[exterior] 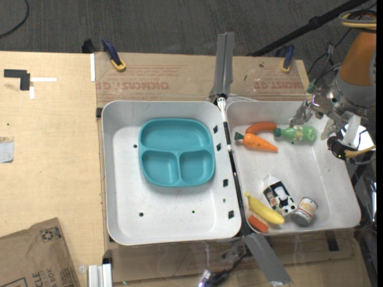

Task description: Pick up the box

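Surface [48, 160]: pale wood, with a piece of brown cardboard [36, 256] at its front left corner and a black marker [18, 78] with white tape near its back left edge.

Left bin [119, 220]: shallow, white. Holds one teal divided plate [177, 151], three compartments, lying flat a little toward the back of the bin.

Back edge of the surface: a printed cardboard sheet [155, 76] held by two blue-and-yellow clamps [114, 55], one behind each bin.

Right bin [335, 184]: shallow, white, touching the left bin along the shared wall.
- Carrots [258, 136]: two orange pieces lying together near the back left corner of this bin.
- Green bottle [296, 134]: on its side just right of the carrots, near the back wall.
- Banana [265, 210]: yellow, at the front edge, left of centre, over a small red-orange item [257, 223].
- Box [279, 197]: small, black and white, tilted, at the front of the right bin, touching the banana on its left and just beside the can.
- Can [305, 211]: small, on its side, near the front right.

Gripper [304, 113]: at the back right of the right bin, above the green bottle, well apart from the box. Whether it is spread or pressed together cannot be told. Nothing seen between its tips. Arm [359, 70]: grey with orange band, at the right edge.
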`<move>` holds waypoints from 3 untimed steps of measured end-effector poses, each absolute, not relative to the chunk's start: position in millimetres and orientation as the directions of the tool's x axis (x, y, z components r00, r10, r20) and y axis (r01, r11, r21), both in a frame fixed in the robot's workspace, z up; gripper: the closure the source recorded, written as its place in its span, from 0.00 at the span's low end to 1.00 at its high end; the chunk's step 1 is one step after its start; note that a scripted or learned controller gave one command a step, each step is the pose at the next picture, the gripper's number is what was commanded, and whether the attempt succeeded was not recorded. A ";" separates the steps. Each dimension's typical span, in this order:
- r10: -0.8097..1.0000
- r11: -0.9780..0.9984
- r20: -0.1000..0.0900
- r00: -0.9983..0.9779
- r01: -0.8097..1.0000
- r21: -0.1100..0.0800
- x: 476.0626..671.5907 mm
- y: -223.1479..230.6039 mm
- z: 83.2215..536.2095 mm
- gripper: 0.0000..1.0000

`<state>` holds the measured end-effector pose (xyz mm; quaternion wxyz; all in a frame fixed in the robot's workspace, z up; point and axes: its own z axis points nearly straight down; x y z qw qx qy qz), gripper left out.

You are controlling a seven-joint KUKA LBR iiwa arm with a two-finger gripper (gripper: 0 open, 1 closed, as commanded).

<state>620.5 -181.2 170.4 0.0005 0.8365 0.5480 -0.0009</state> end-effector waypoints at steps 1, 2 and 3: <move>0.898 -0.440 0.000 0.440 0.898 0.010 654.4 -170.5 101.1 0.00; 0.873 -0.487 -0.002 0.487 0.873 -0.001 621.0 -165.6 237.7 0.00; 0.943 -0.333 -0.001 0.333 0.943 -0.004 596.5 -144.3 104.3 0.00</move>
